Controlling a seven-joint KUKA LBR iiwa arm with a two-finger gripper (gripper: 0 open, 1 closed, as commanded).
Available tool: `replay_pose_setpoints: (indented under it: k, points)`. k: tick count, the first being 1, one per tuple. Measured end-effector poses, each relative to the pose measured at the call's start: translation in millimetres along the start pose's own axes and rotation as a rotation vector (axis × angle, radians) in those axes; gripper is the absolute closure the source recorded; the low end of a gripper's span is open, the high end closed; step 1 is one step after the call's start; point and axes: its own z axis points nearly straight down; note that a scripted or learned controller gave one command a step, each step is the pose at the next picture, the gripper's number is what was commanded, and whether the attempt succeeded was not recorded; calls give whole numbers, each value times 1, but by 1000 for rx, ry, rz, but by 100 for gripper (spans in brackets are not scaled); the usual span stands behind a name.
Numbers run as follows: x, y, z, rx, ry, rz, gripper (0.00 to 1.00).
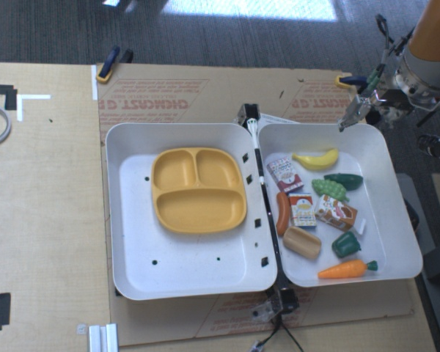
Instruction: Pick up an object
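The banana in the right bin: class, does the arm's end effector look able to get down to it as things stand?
Probably yes. The banana lies at the far end of the right bin with nothing on top of it, and the end effector hangs just beyond that bin's far rim, close by. Only the small packet lies beside it.

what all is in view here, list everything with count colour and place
bins: 2, white, side by side on bench
divided plate: 1, yellow, left bin
banana: 1, yellow, right bin, far side
carrot: 1, orange, right bin, near edge
sausage: 1, red-orange, right bin, by the divider
green vegetables: 3, green, right bin
small packets: 3, white and red, right bin
bread roll: 1, brown, right bin
clamp: 1, blue and yellow, far left of cardboard
arm: 1, grey and orange, upper right
hand: 1, dark, above right bin's far rim
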Motion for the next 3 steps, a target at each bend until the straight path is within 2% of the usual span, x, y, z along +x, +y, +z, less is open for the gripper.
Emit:
replay_pose_setpoints:
  k: [1, 2, 3]
  points:
    - [30, 12, 166, 1, 0, 210, 0]
    - [29, 12, 156, 2, 0, 207, 100]
    - [29, 12, 156, 3, -1, 206, 0]
